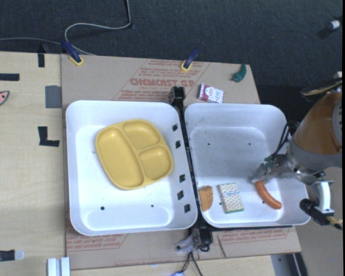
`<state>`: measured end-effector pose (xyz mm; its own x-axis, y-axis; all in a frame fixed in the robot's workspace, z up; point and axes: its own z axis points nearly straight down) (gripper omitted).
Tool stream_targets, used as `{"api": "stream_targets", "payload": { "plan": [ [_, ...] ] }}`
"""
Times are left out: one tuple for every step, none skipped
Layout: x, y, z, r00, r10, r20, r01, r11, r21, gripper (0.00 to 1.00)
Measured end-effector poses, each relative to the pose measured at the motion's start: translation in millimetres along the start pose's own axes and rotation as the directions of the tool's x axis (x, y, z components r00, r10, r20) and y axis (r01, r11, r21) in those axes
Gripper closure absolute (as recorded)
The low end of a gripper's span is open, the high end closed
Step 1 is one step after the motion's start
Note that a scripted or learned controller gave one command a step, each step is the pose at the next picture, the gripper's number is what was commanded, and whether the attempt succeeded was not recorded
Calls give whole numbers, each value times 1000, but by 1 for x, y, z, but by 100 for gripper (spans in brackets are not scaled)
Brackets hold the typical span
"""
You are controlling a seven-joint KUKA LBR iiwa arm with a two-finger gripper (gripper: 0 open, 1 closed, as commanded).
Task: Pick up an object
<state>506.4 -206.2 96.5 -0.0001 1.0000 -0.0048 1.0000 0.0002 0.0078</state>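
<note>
Grey arm [317, 148] (orange-banded) leans over right bin [236, 117] beside sausage [268, 195].

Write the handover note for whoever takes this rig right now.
Gripper: low in the right bin, by the upper end of the sausage; grip state unclear, nothing seen held.
Right bin also holds a patterned packet and a brown snack along its near edge.
Left bin holds the yellow tray.
Done: arm is at the sausage.
Left: grasp and lift an object.
</note>
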Motion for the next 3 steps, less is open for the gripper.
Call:
{"api": "stream_targets", "payload": {
  "plan": [
    [75,-21,-109,1000,-2,-5,2,1000,7,100],
    [134,-21,-125,1000,-2,-5,2,1000,8,100],
    [173,54,-130,1000,-2,-5,2,1000,9,100]
  ]
}}
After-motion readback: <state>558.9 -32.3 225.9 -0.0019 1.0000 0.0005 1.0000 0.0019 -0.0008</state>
